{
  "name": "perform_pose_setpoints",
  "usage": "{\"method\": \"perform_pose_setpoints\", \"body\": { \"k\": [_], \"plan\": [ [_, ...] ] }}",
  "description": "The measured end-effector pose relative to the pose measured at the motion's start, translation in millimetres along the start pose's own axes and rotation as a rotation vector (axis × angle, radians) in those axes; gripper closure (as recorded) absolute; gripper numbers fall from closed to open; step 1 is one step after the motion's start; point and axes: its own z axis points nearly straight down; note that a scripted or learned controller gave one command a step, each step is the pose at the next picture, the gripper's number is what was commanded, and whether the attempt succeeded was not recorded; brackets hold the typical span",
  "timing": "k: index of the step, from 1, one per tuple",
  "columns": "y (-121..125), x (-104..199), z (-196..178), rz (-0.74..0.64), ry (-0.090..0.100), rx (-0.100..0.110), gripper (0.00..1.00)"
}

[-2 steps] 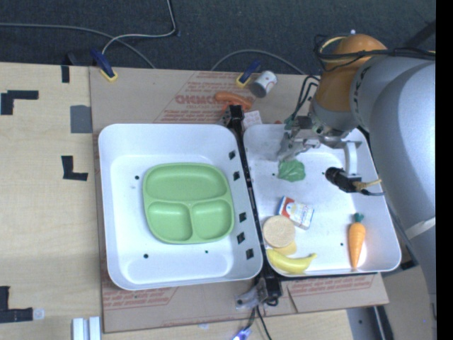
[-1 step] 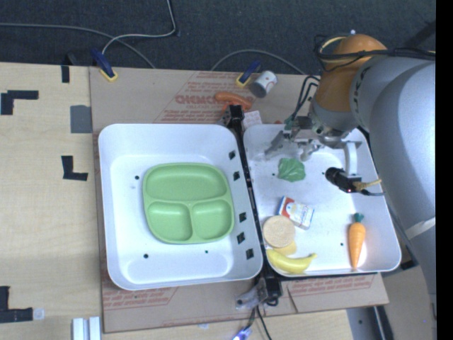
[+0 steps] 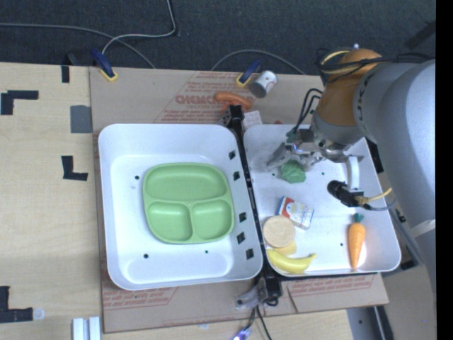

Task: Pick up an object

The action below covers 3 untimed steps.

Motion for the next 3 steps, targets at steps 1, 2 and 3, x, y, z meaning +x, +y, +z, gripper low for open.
{"method": "perform_pose_setpoints", "body": {
  "k": [1, 2, 3],
  "plan": [
    [-102, 1, 0, 0.003, 0.001, 0.004, 0.0],
    [-79, -11, 1, 0.001, 0.004, 0.005, 0.0],
    [-78, -12, -10, 0.001, 0.002, 0.002, 1.0]
  ]
}}
